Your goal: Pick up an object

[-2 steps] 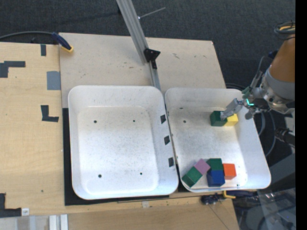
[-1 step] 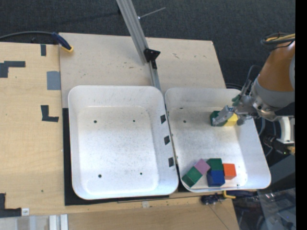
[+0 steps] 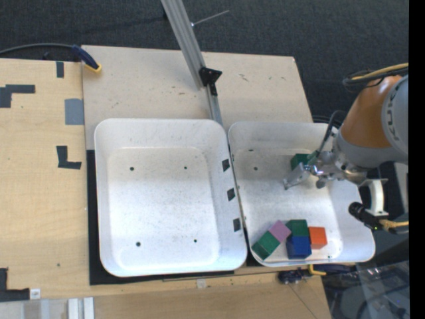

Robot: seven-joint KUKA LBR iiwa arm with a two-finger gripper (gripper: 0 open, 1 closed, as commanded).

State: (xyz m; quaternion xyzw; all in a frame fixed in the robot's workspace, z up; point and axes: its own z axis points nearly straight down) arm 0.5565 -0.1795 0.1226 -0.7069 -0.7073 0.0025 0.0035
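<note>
Gripper [image 3: 300, 175] sits low in the right bin [image 3: 265, 138], finger state indeterminate. Green block [image 3: 299, 159] lies just behind it, touching or nearly so.

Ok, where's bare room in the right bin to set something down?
Right bin: bare floor along the left wall, between the gripper and the divider. Crowded at the near edge, where the blocks cluster. A green block sits by the gripper.

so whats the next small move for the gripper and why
Probably a short lift straight up to test the grasp. The gripper sits low in the right bin beside a dark green block, apart from the cluster of blocks at the near edge. Whether it holds anything is unclear.
</note>
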